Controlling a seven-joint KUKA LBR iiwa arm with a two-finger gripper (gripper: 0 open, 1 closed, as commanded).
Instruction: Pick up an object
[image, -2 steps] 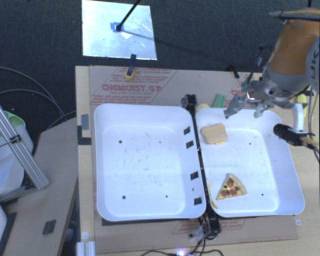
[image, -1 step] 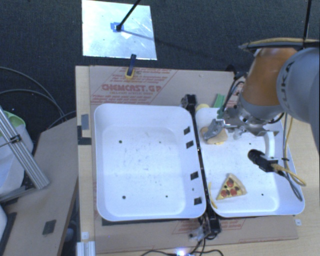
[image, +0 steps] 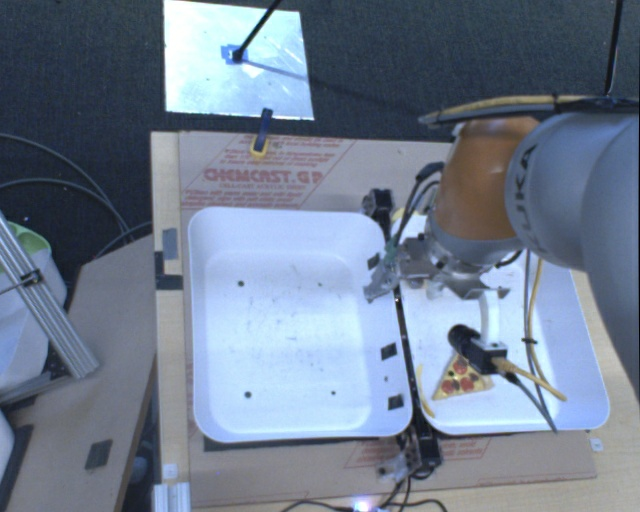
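Here, nearest the camera, a small clump of wiring (image: 405, 462) sits at the front edge of the bench, just below the seam where the two bins meet. Just behind it, in the near left corner of the right bin (image: 585, 400), lies the pizza slice (image: 462, 378), a flat orange wedge dotted with red discs, its broad edge toward the camera. A thin pale yellow strip (image: 424, 392) lies just beside the slice's left side; it may be a small toy of its own, but it is too slim to tell. The left bin (image: 205, 330) next door shows a few dark specks on its white floor.

Farther back, the gripper (image: 382, 278) hangs over the shared rim between the two bins, apart from the pizza slice and beyond it. Whether it is wide or narrow cannot be told, since the wrist above hides most of it. The arm (image: 570, 190), grey with its orange band, reaches in from the right and covers the far half of the right bin.

Both bins rest on a cardboard sheet (image: 340, 160) printed with red lettering. At its far edge stands a blue and yellow clamp (image: 262, 135), and beyond that a shiny metal plate (image: 215, 70) lies on the dark floor.
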